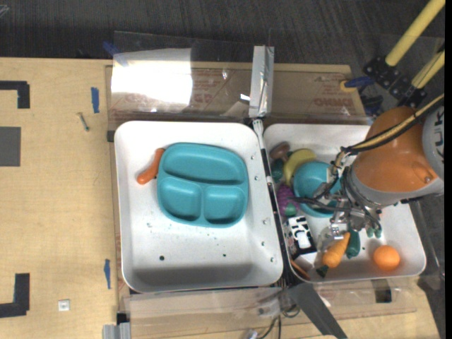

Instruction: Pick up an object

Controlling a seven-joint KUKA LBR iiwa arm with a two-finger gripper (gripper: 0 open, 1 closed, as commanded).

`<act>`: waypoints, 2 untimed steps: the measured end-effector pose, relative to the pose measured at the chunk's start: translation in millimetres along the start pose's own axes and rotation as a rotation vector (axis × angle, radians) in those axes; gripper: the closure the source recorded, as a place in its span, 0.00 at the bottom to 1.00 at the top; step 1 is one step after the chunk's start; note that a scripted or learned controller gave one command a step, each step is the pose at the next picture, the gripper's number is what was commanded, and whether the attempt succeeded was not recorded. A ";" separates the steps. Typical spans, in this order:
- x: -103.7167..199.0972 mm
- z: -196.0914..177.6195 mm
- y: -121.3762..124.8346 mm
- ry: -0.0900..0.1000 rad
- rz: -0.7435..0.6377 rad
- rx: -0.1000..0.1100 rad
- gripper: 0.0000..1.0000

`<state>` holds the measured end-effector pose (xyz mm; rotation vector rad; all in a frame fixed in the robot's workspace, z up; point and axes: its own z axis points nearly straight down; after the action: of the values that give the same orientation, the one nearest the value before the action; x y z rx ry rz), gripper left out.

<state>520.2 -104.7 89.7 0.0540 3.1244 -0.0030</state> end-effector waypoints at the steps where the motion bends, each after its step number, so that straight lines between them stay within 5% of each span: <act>1: -78.9 1.4 10.9 0.001 0.052 0.000 0.00; 2: -54.4 -32.2 -6.0 0.014 -0.100 -0.003 0.00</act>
<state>573.9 -112.5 122.9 -0.1025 3.1371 0.0005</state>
